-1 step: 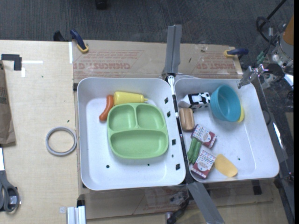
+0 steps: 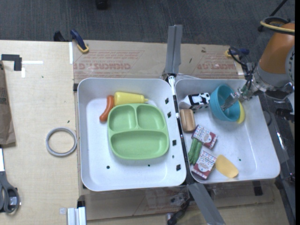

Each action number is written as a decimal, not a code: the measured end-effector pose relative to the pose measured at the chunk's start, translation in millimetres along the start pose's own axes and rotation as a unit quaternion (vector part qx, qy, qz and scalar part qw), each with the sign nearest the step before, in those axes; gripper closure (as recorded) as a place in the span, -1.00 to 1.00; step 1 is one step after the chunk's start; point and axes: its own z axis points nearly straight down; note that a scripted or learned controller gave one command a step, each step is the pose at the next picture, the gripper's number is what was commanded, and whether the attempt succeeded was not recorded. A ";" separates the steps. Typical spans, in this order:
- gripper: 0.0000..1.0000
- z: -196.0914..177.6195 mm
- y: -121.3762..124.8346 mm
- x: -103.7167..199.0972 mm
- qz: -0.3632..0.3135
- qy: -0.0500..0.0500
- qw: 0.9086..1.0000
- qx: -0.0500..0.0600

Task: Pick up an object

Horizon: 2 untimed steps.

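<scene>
My gripper [image 2: 233, 101] reaches down into a tilted blue bowl [image 2: 221, 108] at the back of the right bin [image 2: 262, 158], under the arm's grey wrist and orange band. A yellow piece [image 2: 241, 116] shows at the bowl's right rim. Also in this bin are a black-and-white toy cow [image 2: 199, 100], a brown block [image 2: 187, 120], two small red-and-white boxes [image 2: 205, 136] [image 2: 203, 164], a green vegetable [image 2: 194, 150] and a yellow wedge [image 2: 226, 167]. The left bin [image 2: 89, 158] holds a green divided plate [image 2: 138, 130], a yellow bottle [image 2: 129, 97] and an orange sausage-shaped toy [image 2: 107, 108].
A grey ring [image 2: 61, 141] lies on the bench left of the bins, with scissors [image 2: 7, 198] at the lower left corner. A metal post [image 2: 174, 50] rises between the bins at the back. Blue clamps [image 2: 79, 40] [image 2: 236, 53] hold the cardboard behind them.
</scene>
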 end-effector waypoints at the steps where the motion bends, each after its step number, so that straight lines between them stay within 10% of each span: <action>1: -1.00 -1.1 -3.8 15.3 0.031 -0.003 1.000 -0.001; 2: 1.00 -11.4 -3.6 14.2 0.031 -0.004 1.000 -0.001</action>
